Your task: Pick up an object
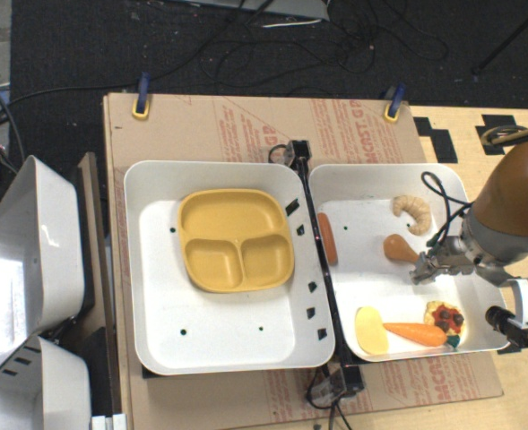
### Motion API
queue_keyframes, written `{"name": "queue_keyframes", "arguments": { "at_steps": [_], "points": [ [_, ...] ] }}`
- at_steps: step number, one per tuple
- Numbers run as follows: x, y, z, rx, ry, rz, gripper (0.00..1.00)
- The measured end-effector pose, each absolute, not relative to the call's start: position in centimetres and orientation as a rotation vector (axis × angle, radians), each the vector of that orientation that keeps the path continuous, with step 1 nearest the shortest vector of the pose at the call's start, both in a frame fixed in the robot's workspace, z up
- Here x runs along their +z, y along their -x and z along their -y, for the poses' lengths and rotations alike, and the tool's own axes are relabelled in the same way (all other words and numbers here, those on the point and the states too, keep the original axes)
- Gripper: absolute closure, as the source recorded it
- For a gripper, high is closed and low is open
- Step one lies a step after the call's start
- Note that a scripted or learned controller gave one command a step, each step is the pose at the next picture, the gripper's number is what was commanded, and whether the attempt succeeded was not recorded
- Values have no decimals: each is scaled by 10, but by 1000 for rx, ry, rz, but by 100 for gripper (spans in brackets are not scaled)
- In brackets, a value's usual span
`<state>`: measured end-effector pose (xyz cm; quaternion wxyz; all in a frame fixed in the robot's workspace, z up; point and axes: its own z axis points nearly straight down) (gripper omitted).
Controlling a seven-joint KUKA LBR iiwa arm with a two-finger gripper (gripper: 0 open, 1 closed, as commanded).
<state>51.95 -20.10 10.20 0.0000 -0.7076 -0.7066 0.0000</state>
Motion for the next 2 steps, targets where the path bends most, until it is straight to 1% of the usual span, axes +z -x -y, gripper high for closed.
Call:
{"name": "queue_keyframes", "arguments": {
  "at_steps": [1, 2],
  "points": [
    [146, -526, 200, -2, 2221, 2227, 100],
    [208, -530, 197, -3, 2221, 2229, 100]
  ]
}}
